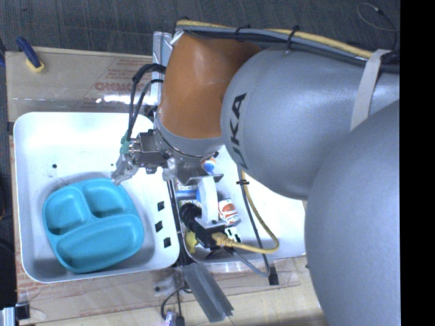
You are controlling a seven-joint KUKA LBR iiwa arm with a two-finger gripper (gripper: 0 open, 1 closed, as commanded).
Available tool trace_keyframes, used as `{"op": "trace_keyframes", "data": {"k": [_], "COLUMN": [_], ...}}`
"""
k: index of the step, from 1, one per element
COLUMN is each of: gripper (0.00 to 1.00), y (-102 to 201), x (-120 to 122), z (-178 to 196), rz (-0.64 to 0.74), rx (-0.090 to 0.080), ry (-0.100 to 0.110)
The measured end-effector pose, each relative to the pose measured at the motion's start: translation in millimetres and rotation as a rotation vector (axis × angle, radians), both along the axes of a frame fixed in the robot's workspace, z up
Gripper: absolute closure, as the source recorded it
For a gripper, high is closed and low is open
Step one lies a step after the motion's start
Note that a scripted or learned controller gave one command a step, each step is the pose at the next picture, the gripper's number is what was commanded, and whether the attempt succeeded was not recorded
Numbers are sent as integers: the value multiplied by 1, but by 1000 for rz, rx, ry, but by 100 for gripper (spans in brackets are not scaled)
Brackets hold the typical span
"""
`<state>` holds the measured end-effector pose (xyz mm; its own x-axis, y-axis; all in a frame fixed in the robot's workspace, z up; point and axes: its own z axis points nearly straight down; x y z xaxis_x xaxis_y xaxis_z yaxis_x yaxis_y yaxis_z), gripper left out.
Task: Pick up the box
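Camera view looks down on both bins. Nearest the bottom edge, a grey flat piece point(207, 291) juts out at the seam between the bins. Just above it, in the left bin point(27, 182), a blue compartment tray point(92, 226) lies at the near left. It has two small sections at the top and one long section below. Between the two bins, beneath the wrist, a white box point(208, 199) with blue print stands tilted. A small white item with red and orange marking point(229, 212) lies just beside it on the right, and a yellow cable point(248, 248) curls past them. Above the tray's upper right corner, the gripper point(129, 161) hangs over the left bin's floor, apart from the box. Whether its jaws are spread or closed cannot be told, and nothing is seen between them. Farther back, the grey arm point(306, 114) with its orange band point(197, 87) covers most of the right bin point(289, 246).
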<state>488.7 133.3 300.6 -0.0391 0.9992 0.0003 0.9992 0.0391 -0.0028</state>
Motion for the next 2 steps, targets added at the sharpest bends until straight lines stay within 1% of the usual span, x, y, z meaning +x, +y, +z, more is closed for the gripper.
{"op": "trace_keyframes", "data": {"k": [1, 2], "gripper": [0, 0], "y": [26, 48], "x": [5, 29], "z": [-125, -210], "rz": [74, 106], "rx": [-2, -1], "ry": [5, 1]}}
